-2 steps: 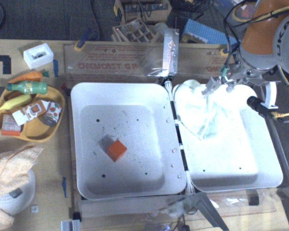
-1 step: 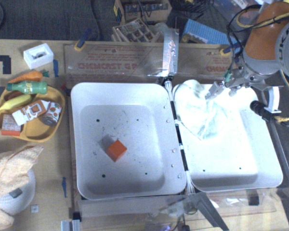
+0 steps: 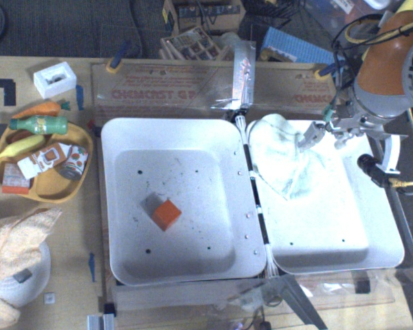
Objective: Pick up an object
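A small orange cube [image 3: 167, 214] lies alone near the middle of the left shallow white plastic bin [image 3: 124, 143], a touch toward 7 o'clock of the bin's centre, with dark specks scattered on the floor around it. The right shallow white plastic bin [image 3: 372, 249] holds a crumpled sheet of clear plastic film [image 3: 283, 158] bunched in its 10 o'clock corner. Above that film hangs the claw [image 3: 310, 136] of the grey robot arm with its orange band [image 3: 389, 60], which enters from 2 o'clock; whether the claw is parted or closed cannot be told, and nothing can be seen gripped in it. The cube sits well apart from the claw, toward 8 o'clock of it.

On the wooden table [image 3: 89, 95], at 9 o'clock of the bins, a yellow bowl [image 3: 55, 188] carries toy groceries, among them a green bottle [image 3: 40, 125] and a yellow banana [image 3: 17, 146]. A small white box [image 3: 55, 80] sits at 12 o'clock of the bowl, and a crumpled tan cloth [image 3: 20, 243] lies at its 6 o'clock. Beyond the table's far edge, cables and crates clutter the dark carpeted floor [image 3: 55, 19].
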